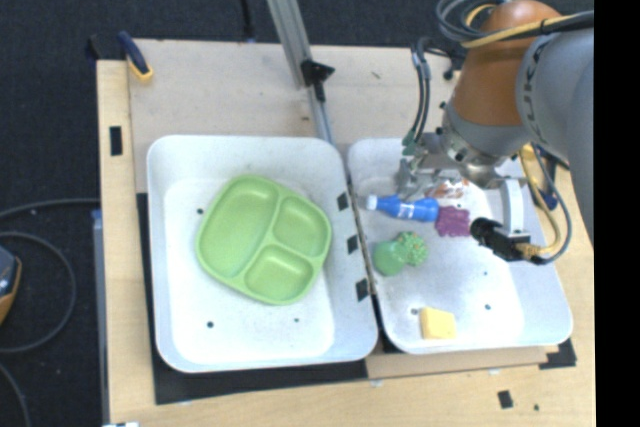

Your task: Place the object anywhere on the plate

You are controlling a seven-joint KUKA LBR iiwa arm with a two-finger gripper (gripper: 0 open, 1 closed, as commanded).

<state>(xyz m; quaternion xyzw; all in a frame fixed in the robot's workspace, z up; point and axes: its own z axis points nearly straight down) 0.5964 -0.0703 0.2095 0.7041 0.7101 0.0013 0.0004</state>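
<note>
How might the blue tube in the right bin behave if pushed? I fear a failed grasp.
The blue tube looks round and lies on its side, so it may roll. Its surface seems smooth, perhaps slippery. The purple block sits at its end and might get nudged.

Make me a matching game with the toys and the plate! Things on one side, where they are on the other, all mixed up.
Things:
1. green divided plastic plate
2. yellow block
3. blue and white tube
4. green lumpy toy

Places:
A. right bin, near its front edge
B. left bin
C. right bin, just below the gripper
D. right bin, beside the divider between bins

Pairs: 1-B, 2-A, 3-C, 4-D
</note>
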